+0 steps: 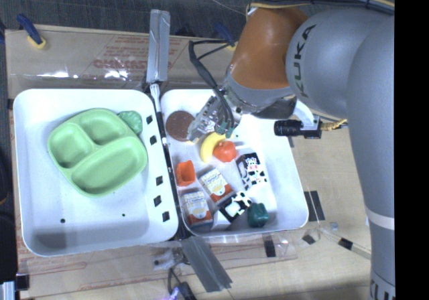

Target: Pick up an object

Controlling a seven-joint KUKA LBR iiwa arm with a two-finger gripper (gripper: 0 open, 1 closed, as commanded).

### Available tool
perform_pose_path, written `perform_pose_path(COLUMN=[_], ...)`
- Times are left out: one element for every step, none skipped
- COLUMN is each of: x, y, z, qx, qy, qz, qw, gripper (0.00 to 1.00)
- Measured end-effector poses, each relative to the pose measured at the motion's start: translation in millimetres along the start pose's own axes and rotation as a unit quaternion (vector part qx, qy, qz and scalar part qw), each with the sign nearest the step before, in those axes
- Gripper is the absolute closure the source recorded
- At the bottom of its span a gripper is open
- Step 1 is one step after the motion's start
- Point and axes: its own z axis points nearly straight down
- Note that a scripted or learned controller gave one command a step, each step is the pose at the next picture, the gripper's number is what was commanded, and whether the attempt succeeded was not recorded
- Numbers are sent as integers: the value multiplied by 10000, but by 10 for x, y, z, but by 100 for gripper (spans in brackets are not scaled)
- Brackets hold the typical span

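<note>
Looking from the near end of the right bin [298,208], I saw a dark green toy [257,214], a black-and-white cow piece [251,170] and small printed packets [213,182] lying close together. Farther in lay an orange-red fruit [226,151] touching a yellow banana [209,144], then a brown disc [178,124]. My gripper [216,120] hung just above the banana — whether my jaws stood apart or together, I cannot tell. I judged this the approach step; next I needed to descend and close on one object.
</note>
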Motion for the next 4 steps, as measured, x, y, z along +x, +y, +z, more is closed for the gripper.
perform_pose_path(x=[334, 1112, 722, -45], y=[920, 634, 1065, -42], z=[175, 161, -564, 47], qx=[16, 22, 11, 52], qy=[47, 46, 19, 52], qz=[-230, -1232, -530, -338], qw=[9997, 9924, 9986, 9994], gripper=[100, 100, 100, 100])
